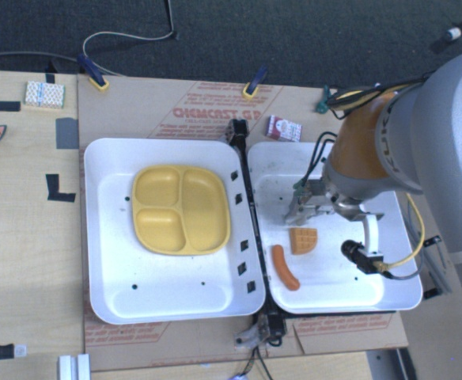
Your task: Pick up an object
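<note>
In the right bin (389,291) lie a tan waffle piece (303,240) and, below and left of it, an orange-red sausage (285,267). My gripper (300,210) hangs just above the waffle's upper edge, at the end of the grey arm with its orange band (357,137). Seen from here, the gripper's metal parts sit close to the waffle, and I cannot make out whether they touch it. Nothing shows between them.
The left bin (112,291) bears a yellow divided plate (181,210). A black clip strip (244,204) runs between the bins. A small red-and-white packet (282,128) lies on the cardboard behind the right bin. Yellow clamps (254,83) and cables sit at the bench's back edge.
</note>
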`<state>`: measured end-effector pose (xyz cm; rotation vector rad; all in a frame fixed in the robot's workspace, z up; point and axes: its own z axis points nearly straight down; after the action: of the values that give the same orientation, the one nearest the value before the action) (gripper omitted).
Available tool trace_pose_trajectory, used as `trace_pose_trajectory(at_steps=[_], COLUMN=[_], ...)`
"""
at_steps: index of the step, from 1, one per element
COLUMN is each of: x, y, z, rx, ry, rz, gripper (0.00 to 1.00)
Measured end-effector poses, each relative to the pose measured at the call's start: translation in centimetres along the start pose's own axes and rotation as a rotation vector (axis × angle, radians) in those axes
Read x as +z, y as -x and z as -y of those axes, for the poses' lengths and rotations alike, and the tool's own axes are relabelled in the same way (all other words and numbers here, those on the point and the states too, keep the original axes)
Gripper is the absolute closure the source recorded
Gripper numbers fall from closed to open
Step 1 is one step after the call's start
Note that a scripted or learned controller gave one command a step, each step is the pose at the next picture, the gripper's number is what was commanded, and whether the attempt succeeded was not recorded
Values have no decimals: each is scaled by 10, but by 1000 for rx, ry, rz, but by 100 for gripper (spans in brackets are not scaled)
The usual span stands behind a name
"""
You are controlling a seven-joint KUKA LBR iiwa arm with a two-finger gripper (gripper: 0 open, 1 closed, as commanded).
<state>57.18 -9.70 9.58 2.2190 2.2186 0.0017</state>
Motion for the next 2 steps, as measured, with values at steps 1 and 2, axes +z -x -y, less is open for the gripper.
trace_pose_trajectory(at_steps=[1,2], x=[0,9], y=[0,-3], z=[0,15], rx=[0,-2], ry=[0,3], rz=[0,1], gripper=[0,0])
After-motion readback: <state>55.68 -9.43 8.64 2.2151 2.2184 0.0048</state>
